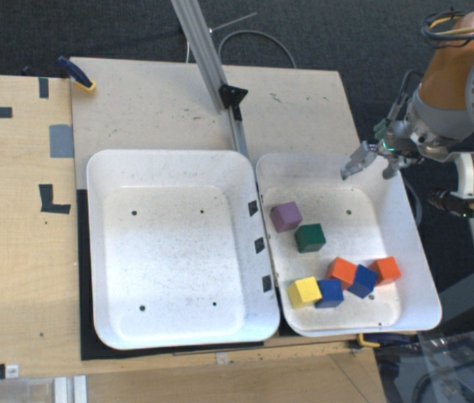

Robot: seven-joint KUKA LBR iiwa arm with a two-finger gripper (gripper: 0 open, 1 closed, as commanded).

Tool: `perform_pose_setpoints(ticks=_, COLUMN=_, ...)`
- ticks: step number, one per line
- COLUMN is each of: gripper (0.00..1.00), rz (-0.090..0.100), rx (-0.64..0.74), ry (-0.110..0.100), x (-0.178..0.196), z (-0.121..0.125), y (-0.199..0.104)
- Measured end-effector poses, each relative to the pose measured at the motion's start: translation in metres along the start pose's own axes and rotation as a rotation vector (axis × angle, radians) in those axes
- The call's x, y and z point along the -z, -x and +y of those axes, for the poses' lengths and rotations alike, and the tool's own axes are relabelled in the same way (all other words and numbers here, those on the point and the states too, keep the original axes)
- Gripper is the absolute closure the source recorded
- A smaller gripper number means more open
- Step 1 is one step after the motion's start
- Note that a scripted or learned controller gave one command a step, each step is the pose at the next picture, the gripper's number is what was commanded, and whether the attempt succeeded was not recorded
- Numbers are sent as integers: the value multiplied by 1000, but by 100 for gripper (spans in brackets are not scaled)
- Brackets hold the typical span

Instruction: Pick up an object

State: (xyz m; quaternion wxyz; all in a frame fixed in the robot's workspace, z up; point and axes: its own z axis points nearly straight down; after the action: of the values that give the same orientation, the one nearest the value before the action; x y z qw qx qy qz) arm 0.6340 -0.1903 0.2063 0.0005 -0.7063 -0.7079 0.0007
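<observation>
Right bin (404, 225) — purple cube (285, 216), seemingly skewed.

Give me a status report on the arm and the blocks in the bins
Two-finger gripper above right white bin's far rim, holding nothing. Purple cube, green cube, yellow, two blue and two orange cubes lie untouched. Nothing blocking.

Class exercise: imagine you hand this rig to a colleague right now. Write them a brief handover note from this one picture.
Gripper: above the right bin's far rim, holding nothing; jaws apart.
Blocks, all in the right bin: purple, green, yellow, two blue, two orange. The last five sit clustered near the front.
Done: nothing picked.
Left: descend, grasp one block, lift. Purple or green looks easiest, being less crowded.
</observation>
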Motion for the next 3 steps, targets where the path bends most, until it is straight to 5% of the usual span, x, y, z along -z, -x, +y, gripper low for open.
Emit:
perform_pose_setpoints(ticks=1, gripper=0, rz=-1, rx=0, ry=0, x=0, z=0, y=0)
perform_pose_setpoints(ticks=3, gripper=0, rz=1, rx=0, ry=-6, x=-108, z=3, y=-3)
